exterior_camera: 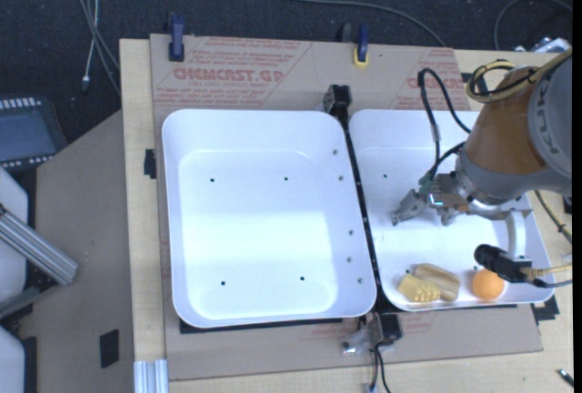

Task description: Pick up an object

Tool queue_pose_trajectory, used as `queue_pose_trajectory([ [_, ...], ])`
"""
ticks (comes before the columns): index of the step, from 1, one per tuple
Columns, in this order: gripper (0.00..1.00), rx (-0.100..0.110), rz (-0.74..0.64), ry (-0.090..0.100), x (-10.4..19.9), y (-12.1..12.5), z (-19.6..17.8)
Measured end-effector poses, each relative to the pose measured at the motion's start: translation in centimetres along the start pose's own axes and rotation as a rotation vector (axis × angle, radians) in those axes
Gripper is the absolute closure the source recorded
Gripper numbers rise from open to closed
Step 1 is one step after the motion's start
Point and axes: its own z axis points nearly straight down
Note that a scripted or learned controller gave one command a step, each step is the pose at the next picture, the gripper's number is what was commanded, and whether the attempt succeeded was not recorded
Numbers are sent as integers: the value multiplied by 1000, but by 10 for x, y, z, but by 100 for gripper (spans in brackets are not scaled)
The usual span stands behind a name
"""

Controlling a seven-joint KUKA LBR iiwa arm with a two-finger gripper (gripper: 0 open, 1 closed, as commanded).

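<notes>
In the right bin (400, 141), near its front edge, lie a yellow corn-like piece (417, 290), a tan bread-like piece (439, 274) touching it from behind, and an orange ball (488, 286) further right. My gripper (422, 216) hovers over the bin's middle, above and behind these objects. It is open, fingers spread, with nothing between them. The grey arm with its orange band comes in from the right.
The left bin (264, 214) sits beside the right one, divided from it by a dark seam. Blue clamps (175, 35) hold the cardboard base at the back. Cables run along the back and right of the bench.
</notes>
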Motion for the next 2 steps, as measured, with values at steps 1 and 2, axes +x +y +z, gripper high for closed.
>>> queue_pose_trajectory([
  [1, 100, -6, 1, -1, -1, 2, -14],
  [2, 100, -10, 0, -2, 8, -2, -70],
])
